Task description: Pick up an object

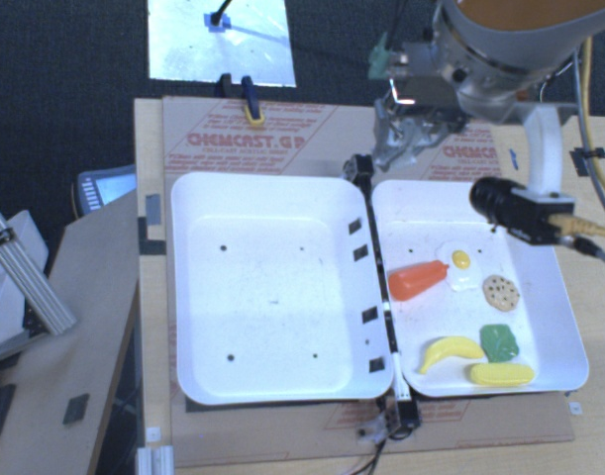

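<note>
The gripper hung above the far rim of the right bin, close to the divider between the 2 bins, with nothing seen between its fingers; whether they stood wide or narrow could not be told from this slant.

The likeliest failure was a miss. The 5 toys lay in the near half of the right bin, well apart from where the gripper hovered, so a straight descent would probably have met bare plastic or the rim. A second risk was crowding: the carrot touched the fried egg, and the banana, the green piece and the yellow piece sat close together, so a finger could have landed on a neighbour and pushed both aside. The flat cookie and egg looked hard to pinch, since they offered little height.

The left bin showed only its own small dark marks. The right bin held all the toys, any of which could serve as the object to pick.
</note>
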{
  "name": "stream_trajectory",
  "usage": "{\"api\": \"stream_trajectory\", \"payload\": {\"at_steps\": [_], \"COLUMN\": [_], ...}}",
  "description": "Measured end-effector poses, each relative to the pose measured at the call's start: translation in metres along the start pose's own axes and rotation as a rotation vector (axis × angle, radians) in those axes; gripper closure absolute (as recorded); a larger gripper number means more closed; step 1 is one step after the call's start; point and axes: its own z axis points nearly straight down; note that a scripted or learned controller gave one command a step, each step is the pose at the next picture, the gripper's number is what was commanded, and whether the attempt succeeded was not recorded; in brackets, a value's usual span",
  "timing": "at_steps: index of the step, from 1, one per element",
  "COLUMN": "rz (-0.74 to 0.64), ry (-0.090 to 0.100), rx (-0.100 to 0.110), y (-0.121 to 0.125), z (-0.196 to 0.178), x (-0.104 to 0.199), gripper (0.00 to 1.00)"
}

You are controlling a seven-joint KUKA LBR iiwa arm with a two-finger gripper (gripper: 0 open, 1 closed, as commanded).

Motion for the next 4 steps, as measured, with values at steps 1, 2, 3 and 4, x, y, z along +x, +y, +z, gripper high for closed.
{"api": "stream_trajectory", "payload": {"at_steps": [1, 2, 3, 4], "rz": [0.010, 0.002, 0.008, 0.009], "ry": [-0.003, -0.001, -0.002, -0.002], "rx": [-0.001, 0.000, 0.000, 0.000], "y": [0.033, 0.042, 0.045, 0.053], "z": [0.000, 0.000, 0.000, 0.000], "x": [-0.009, 0.036, 0.033, 0.029], "gripper": [1.00, 1.00, 1.00, 1.00]}}
